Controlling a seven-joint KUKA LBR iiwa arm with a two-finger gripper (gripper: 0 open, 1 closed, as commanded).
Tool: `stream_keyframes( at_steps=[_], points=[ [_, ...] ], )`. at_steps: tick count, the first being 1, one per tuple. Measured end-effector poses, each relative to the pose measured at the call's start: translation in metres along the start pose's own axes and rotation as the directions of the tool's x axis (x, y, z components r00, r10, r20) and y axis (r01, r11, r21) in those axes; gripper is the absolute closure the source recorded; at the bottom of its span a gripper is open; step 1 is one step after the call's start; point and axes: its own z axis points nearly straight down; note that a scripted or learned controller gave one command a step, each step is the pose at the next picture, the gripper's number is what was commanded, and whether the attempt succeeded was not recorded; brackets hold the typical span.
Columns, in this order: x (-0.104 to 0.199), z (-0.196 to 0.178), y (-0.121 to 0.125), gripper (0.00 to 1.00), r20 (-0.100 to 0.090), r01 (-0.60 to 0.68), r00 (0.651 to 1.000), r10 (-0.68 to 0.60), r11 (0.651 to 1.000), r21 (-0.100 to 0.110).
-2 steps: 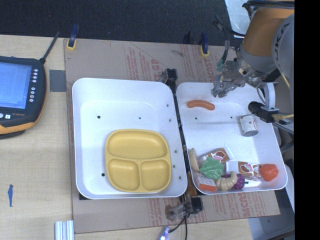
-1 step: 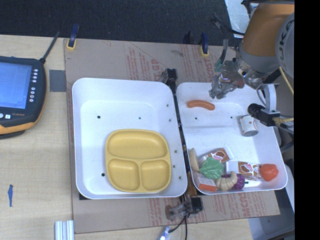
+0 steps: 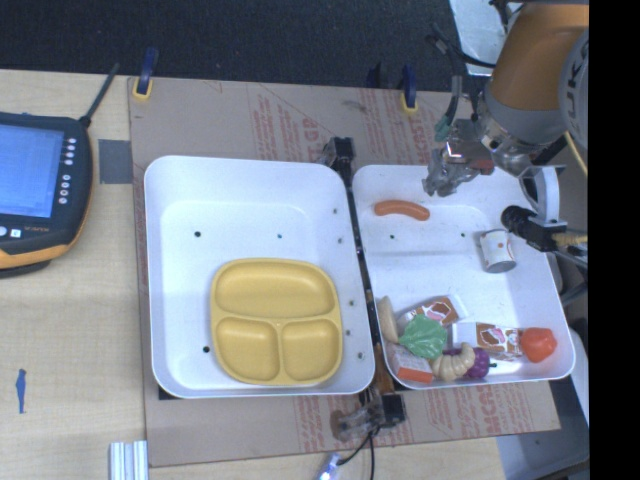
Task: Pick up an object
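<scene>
**Gripper poised above the hot dog, nothing in hand**

The landmark is the orange-brown toy hot dog (image 3: 402,209), lying flat on the floor of the right-hand shallow white bin (image 3: 520,288), near that bin's far wall. It looks like the most likely target, since it lies alone and closest to the tool.

The grey two-finger gripper (image 3: 448,180) hangs just beyond and to the right of the hot dog, apart from it. How far its claw is parted cannot be told from this angle; no object shows between the tips.

Well to the right of the hot dog lies a small grey metal-look cylinder (image 3: 495,250) on its side. Far nearer the camera than the hot dog sits a crowded heap of toy food, among it a green leafy piece (image 3: 424,336) and a red-orange tomato-like piece (image 3: 538,344). Across the divider to the hot dog's left, the other white bin (image 3: 180,208) holds a yellow three-compartment plastic tray (image 3: 277,321).

Risks, as a judgement: the hot dog is round and low, so a descent offset to one side could roll it away or close on air. The bin's far wall stands close by, and a finger could strike it on the way down.
</scene>
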Motion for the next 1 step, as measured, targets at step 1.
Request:
stream_keyframes(
  at_steps=[1],
  points=[
    [-0.0135,0.0502,0.0283,1.00,0.001,0.000,1.000,0.000,1.000,0.001]
  ],
)
